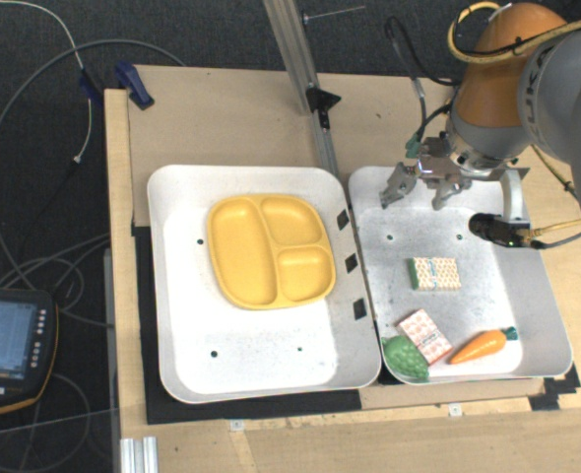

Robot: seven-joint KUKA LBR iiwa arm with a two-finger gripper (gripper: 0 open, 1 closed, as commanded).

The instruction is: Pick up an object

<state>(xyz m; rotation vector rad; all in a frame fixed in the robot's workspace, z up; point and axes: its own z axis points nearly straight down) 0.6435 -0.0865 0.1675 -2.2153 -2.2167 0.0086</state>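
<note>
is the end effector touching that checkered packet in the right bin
Apart. The camera view shows the end effector over the bin's far end, with bare white floor between it and the packet lying nearer the bin's middle.

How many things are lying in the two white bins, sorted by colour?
Yellow: 1, the divided tray in the left bin.
Orange: 1, the carrot.
Green: 1, the leafy piece.
White, patterned: 2, the checked pack and the red-marked pack.
The last four lie in the right bin.
Total: 5
</note>
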